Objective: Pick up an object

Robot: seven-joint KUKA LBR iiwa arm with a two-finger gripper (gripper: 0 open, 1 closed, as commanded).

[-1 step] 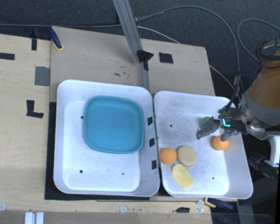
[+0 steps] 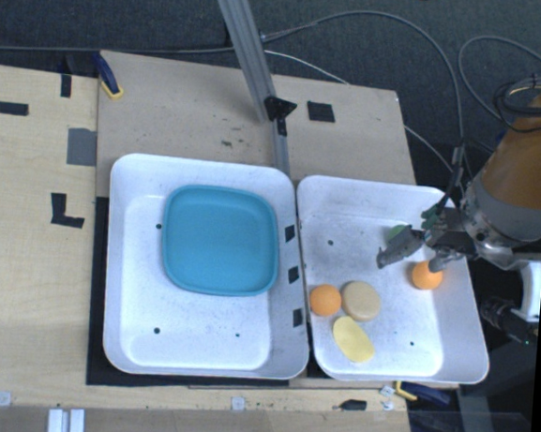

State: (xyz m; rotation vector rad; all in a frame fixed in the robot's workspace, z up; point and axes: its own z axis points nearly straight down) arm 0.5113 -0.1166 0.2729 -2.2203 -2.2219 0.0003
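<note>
We're hovering the gripper (image 2: 416, 256) in the right bin (image 2: 447, 353), fingers spread and holding nothing, orange ball (image 2: 426, 276) at 4 o'clock.

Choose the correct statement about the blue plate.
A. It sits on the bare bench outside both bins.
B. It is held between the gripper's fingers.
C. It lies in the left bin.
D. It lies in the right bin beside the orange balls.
C: the blue plate lies flat inside the left bin, while the small round items sit in the right bin.
</note>
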